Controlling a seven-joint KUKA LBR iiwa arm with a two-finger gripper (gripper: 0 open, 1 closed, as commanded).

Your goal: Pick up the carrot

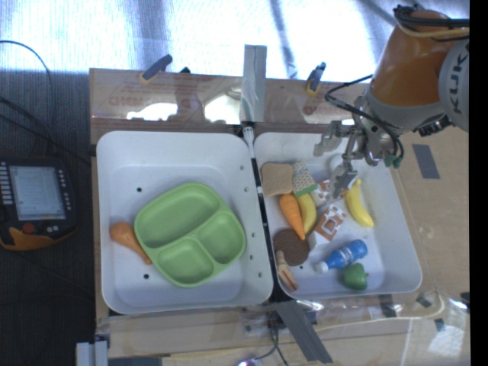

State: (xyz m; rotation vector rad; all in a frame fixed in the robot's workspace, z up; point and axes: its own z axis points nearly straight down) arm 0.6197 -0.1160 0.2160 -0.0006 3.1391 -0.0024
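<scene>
Hanging over the far part of the right bin (pixel 396 227), the gripper (pixel 345 175) is pointing down toward the pile of toy food, with nothing visible between its fingers; whether they are spread or closed, I cannot tell. The carrot (pixel 291 212) is lying in the right bin near its left wall, tip pointing toward the near side, touching a corn cob (pixel 307 212) on its right and sitting just below a slice of bread (pixel 277 178). A banana (pixel 359 204) is resting to the right of the gripper's tip, apart from the carrot. Nearer the camera, a brown round cookie (pixel 291 246) is lying just beside the carrot's tip, with a blue bottle (pixel 345 255) and a green pepper (pixel 354 277) further right. In the left bin (pixel 122 158), a green divided plate (pixel 191 235) is sitting tilted, with a chicken drumstick (pixel 128 239) touching its left edge.
</scene>
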